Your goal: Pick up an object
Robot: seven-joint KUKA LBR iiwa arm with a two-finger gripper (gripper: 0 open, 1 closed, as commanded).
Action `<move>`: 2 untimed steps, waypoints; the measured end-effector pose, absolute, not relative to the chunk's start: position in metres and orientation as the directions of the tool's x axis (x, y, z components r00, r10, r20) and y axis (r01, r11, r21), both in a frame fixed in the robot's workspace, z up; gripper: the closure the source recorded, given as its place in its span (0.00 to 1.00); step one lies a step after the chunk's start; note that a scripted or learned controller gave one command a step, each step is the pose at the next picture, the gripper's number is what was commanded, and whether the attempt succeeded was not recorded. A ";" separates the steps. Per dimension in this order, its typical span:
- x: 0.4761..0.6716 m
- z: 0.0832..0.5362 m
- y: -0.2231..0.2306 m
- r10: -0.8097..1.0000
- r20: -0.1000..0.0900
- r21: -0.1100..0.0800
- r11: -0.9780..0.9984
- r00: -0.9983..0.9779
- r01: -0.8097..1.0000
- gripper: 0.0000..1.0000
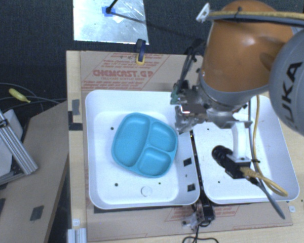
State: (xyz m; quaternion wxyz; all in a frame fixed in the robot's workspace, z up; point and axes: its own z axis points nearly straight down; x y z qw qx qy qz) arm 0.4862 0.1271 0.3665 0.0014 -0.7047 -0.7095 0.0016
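Nearest the camera, along the front edge of the tabletop, sit my two shallow white plastic bins side by side. In the left white bin lies a sky-blue plastic plate with three compartments, flat on the bin floor and tilted a little as a shape, its right rim near the divide between the bins. It is the only loose object I can see to pick. The right white bin has a black camera-like fitting with yellow cable hanging over it, which belongs to my own arm rather than to the bin.

A little farther back, my end effector hangs over the seam between the two bins, just beside the upper right edge of the blue plate. The metal cluster there is small and dark against the white, and I cannot tell how its grasping parts stand, nor whether they touch the plate; nothing visibly hangs from them.

Behind that, the orange-banded grey arm fills the upper right, and beyond the bins lie a brown printed cardboard sheet and a shiny foil square.

As I judge it, the pick is not done: the plate rests in its bin, unlifted. What is left is to close on its rim and raise it clear
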 end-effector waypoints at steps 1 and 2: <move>0.487 0.382 0.126 1.000 0.001 0.005 0.010 -0.010 1.000 1.00; 0.487 0.437 0.157 1.000 0.004 0.007 0.007 -0.007 1.000 1.00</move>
